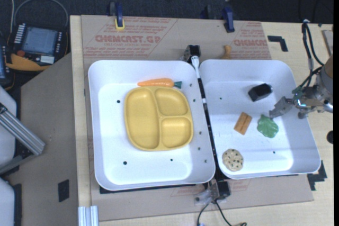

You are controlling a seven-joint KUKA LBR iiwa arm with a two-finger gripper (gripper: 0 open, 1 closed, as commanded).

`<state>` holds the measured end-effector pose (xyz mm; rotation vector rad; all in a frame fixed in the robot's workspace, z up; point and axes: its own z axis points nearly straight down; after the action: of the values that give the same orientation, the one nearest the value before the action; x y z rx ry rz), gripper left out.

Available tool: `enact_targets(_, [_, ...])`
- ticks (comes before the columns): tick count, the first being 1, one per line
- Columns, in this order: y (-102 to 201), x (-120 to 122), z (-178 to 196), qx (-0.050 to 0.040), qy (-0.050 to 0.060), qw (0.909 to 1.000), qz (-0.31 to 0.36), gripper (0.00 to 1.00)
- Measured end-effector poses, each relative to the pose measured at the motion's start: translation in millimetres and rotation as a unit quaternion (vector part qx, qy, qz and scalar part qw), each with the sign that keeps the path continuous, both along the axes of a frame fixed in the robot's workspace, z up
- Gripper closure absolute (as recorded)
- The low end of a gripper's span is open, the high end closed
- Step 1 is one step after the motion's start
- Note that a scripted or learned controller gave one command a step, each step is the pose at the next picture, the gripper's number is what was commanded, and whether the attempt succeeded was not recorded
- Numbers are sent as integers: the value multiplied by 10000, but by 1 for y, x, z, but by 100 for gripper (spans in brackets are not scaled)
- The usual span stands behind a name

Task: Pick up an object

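The right bin [302, 153] holds a black block [260, 92], a brown bar [242, 123], a green leafy piece [267, 127] and a round speckled cookie [232, 159]. My gripper [277, 110] reaches in from the right, low over the right bin. Its tip sits just above and to the right of the green piece and below the black block. I see nothing held in it. In the left bin [106, 129] lie a yellow divided plate [158, 117] and an orange carrot [157, 82] behind it.
Both bins rest on a cardboard-covered bench [159, 34], held by blue clamps [118, 14] at the back. A small screen device [38, 41] stands off the bench at the left. Cables [312, 50] hang near the arm at the right.
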<state>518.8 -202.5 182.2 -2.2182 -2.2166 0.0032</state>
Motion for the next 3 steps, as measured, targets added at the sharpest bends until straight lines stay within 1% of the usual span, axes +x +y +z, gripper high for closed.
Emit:
enact_targets(1, [2,-4,-43,2,4,10000,1,0])
enact_targets(2, [3,-5,-97,2,4,10000,0,0])
enact_targets(3, [2,-3,-83,-19,-35,10000,-1,100])
